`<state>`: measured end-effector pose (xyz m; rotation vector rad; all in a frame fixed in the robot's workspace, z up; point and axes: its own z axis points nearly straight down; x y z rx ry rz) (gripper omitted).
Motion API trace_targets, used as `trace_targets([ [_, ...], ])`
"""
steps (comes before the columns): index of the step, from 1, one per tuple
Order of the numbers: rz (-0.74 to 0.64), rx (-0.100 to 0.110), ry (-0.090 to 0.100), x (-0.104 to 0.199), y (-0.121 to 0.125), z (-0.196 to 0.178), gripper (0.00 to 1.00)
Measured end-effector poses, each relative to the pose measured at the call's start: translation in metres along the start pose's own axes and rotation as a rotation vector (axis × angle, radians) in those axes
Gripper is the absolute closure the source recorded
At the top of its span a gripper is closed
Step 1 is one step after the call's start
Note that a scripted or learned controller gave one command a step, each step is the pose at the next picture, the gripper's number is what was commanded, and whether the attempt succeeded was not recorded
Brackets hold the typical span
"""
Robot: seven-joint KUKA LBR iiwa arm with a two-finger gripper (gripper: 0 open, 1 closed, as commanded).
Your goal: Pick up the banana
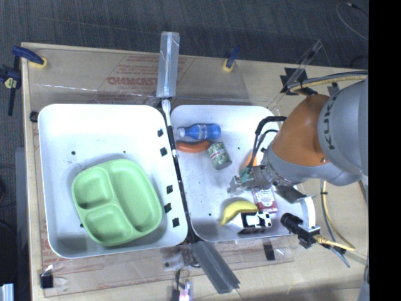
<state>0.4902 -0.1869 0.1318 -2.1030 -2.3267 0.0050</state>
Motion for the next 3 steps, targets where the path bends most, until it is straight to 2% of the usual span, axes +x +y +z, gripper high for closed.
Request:
trace_targets([
  [1, 0.0, 0.0, 0.0, 0.0, 0.0, 0.0, 0.0],
  [2, -0.117, -0.003, 0.0, 0.004, -0.013, 0.041, 0.0],
  [3, -0.519, -0.006, -0.004, -0.022, -0.015, 0.04, 0.0],
])
